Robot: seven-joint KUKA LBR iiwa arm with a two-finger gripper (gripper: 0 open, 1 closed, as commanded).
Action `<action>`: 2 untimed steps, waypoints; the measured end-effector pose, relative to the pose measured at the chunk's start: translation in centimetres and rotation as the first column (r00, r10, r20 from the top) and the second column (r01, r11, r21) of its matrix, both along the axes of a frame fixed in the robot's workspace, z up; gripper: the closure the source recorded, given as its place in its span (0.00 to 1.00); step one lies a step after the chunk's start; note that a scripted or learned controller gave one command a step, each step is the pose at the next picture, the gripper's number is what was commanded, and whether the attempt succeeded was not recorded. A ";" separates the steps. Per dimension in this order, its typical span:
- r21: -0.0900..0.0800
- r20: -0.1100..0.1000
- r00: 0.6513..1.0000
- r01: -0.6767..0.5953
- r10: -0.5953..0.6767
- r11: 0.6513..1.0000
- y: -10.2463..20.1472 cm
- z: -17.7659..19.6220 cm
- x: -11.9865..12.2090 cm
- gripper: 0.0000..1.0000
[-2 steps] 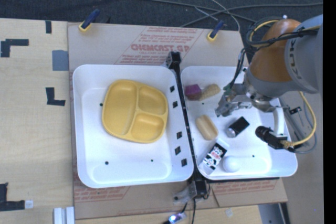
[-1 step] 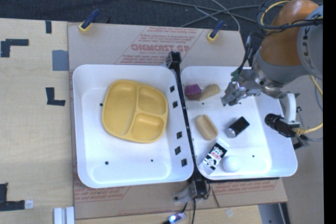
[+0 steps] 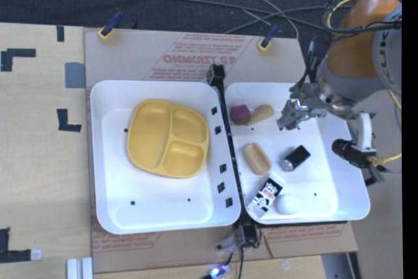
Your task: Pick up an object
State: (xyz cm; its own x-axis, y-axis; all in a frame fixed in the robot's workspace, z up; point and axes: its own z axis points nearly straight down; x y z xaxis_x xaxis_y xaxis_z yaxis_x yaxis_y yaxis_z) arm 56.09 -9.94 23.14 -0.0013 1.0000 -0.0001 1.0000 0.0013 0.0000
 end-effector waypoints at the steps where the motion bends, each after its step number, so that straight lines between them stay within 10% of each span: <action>1: 0.001 -0.002 1.000 -0.006 0.006 1.000 6.5 -0.2 0.2 1.00; 2: 0.001 -0.003 1.000 -0.005 0.005 1.000 11.8 -1.4 0.7 1.00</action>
State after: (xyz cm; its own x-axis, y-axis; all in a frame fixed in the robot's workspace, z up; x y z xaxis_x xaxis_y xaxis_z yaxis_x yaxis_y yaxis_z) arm 56.79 1.83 21.77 -0.0059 1.0000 0.0006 1.0000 0.0059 -0.0032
